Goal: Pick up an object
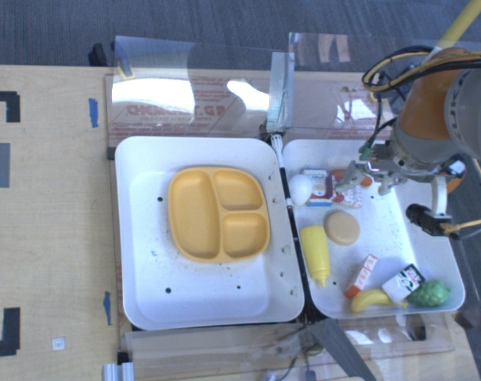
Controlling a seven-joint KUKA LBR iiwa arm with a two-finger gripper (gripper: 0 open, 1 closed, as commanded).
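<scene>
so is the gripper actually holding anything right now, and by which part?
Cannot be told. The gripper sits low in the right bin, over the small items at its far end beside the white egg, but nothing is visibly between its fingers.

Right bin (pixel 455 270) contents: white egg (pixel 302 187); tan cookie (pixel 342 228); yellow bottle (pixel 316 253) lying lengthwise; banana (pixel 370 298); green broccoli (pixel 429 294).

1. Setting: a robotics laboratory test cell, not a home kitchen.
2. Evidence: a pale wooden bench (pixel 42 213) carries two shallow white plastic bins (pixel 137 236), with clear acrylic shields (pixel 193 94) along the bench's far edge.
3. Black printed marker squares (pixel 4 105) and blue tape strips (pixel 93 112) lie near the bench's left edge.
4. A grey-blue carpeted floor (pixel 225 6) lies beyond.
</scene>
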